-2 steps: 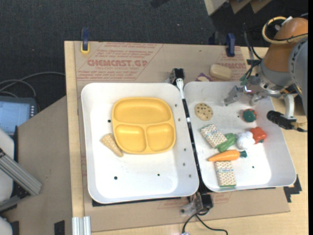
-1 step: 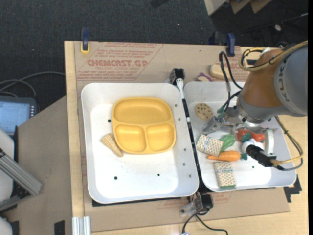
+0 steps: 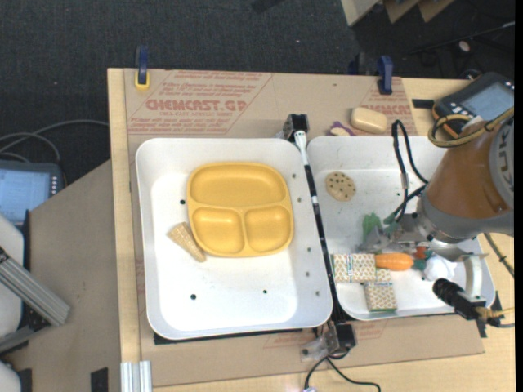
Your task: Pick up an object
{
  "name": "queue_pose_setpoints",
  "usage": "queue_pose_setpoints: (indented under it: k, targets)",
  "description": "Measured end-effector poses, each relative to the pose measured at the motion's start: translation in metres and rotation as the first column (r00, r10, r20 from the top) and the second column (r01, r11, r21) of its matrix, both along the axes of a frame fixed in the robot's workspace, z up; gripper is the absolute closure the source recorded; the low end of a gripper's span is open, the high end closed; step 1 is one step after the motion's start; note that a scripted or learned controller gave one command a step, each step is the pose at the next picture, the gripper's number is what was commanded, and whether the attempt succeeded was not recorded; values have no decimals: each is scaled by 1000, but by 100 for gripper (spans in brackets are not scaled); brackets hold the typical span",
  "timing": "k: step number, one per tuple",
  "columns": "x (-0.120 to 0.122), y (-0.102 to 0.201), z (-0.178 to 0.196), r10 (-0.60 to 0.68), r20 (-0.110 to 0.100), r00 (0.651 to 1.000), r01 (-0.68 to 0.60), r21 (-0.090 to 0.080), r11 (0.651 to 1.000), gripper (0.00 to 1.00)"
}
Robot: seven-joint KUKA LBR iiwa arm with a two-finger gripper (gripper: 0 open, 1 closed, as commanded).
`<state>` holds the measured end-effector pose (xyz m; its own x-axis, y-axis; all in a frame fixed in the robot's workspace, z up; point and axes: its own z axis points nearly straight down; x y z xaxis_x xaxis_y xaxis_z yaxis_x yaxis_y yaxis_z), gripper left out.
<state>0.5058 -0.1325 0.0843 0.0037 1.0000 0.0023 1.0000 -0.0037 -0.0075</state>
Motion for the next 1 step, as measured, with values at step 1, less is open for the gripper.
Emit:
queue_pose_setpoints:
  k: [1]
  targets:
    - [4,1,10,2,9,1000,-2,-2,1000,100]
